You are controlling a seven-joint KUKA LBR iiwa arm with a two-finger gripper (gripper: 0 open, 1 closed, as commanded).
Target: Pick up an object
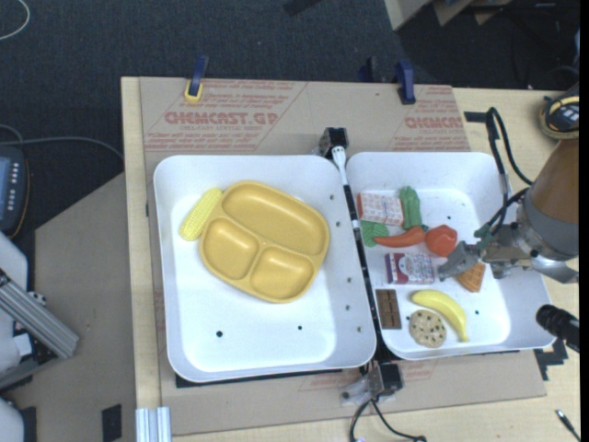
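The right bin [460,175] holds several toy foods: a red-and-white packet [381,207], a green vegetable [410,206], a red chili [398,239], a red round piece [442,239], a small printed packet [409,268], a chocolate bar [388,308], a cookie [427,327], a banana [444,309] and an orange wedge [473,279]. My gripper [463,263] reaches in from the right and hangs low over the bin, just above the orange wedge and beside the red round piece. The gripper's body hides part of the wedge.
The left bin [175,274] carries a yellow divided plate [265,238] with a yellow corn cob [200,214] at its left edge. A black clip [334,141] sits between the bins at the back. Cables run along the right bin's far right side.
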